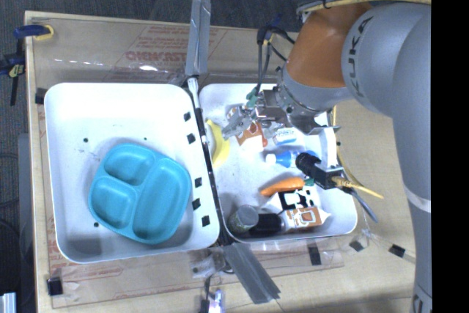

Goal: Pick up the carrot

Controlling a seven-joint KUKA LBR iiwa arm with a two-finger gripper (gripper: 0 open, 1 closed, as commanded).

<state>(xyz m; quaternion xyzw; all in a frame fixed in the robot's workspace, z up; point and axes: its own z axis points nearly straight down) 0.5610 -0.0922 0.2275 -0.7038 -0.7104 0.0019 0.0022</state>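
Camera view shows the gripper (245,116), its grip state impossible to tell, over the right bin (220,102), far from the carrot (281,186); next, I judge, reach nearer.

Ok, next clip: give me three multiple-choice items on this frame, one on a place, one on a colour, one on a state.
1. Where does the carrot lie?
A. left bin
B. right bin
C. on the bench

2. What colour is the divided tray?
A. blue
B. red
C. green

3. What is the carrot's state?
A. lifted in the air
B. lying in a bin
C. resting on the tray

Key: 1 B, it lies in the right bin among other items. 2 A, the tray is plainly blue. 3 B, it rests flat, apart from the gripper.
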